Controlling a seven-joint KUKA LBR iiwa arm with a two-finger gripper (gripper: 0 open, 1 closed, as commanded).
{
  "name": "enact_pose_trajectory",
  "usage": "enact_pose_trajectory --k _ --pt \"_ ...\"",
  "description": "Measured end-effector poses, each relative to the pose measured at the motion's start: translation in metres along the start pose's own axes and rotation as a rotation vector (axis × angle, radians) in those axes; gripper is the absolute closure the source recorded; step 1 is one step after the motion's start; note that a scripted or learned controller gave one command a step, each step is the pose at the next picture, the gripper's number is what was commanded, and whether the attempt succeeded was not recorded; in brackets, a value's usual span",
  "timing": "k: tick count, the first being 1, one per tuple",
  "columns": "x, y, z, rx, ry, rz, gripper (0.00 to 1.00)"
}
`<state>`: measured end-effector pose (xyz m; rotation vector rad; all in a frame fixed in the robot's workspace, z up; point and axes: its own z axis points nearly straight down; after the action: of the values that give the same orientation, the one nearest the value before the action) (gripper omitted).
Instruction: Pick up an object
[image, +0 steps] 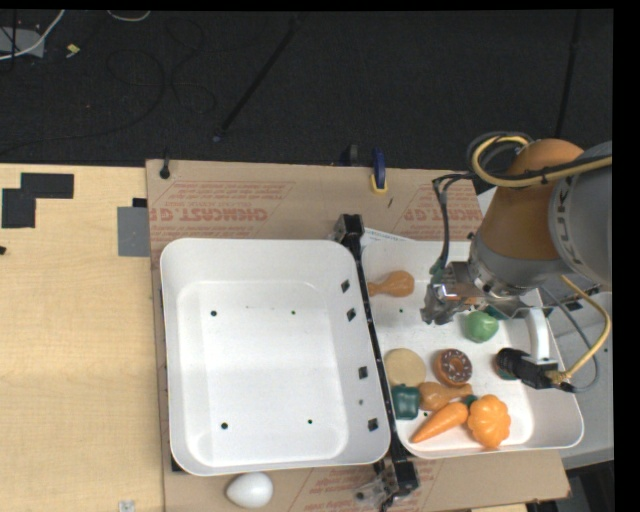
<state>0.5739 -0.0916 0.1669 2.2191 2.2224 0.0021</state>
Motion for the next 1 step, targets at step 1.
enact_pose_trajectory --k 1 --pt "0.0200 0.0749 -0.1330 -0.014 -0.002 -0.004 1.00"
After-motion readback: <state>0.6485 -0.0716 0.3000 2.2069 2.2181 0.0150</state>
